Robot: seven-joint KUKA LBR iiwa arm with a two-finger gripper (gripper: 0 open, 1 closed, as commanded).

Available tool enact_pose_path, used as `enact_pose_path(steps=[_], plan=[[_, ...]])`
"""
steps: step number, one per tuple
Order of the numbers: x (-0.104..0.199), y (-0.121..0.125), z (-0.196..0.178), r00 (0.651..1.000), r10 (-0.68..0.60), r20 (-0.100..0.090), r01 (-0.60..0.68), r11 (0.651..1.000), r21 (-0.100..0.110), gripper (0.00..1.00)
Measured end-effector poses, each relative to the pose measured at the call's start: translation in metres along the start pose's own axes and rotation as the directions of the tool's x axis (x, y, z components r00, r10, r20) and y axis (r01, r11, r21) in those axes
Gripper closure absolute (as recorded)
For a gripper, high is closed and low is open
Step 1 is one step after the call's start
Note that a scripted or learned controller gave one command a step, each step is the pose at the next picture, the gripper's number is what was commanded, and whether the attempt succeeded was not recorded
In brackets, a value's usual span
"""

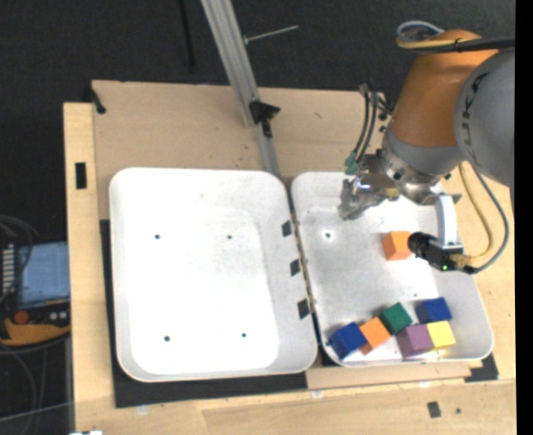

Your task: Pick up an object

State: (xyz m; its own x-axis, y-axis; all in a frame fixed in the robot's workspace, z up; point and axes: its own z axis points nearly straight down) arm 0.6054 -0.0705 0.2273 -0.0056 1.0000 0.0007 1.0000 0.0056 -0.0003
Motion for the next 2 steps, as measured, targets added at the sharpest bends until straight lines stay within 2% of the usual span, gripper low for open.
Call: enact_pose_path(steps=[1, 2], plan=[[0.045, -0.025, -0.007, 1.0, -0.001, -0.001, 0.001, 1.0, 0.0, 1.0], [0.092, -0.041, 0.003, 1.0, 0.0, 0.0, 0.0, 1.0, 0.001, 1.0]])
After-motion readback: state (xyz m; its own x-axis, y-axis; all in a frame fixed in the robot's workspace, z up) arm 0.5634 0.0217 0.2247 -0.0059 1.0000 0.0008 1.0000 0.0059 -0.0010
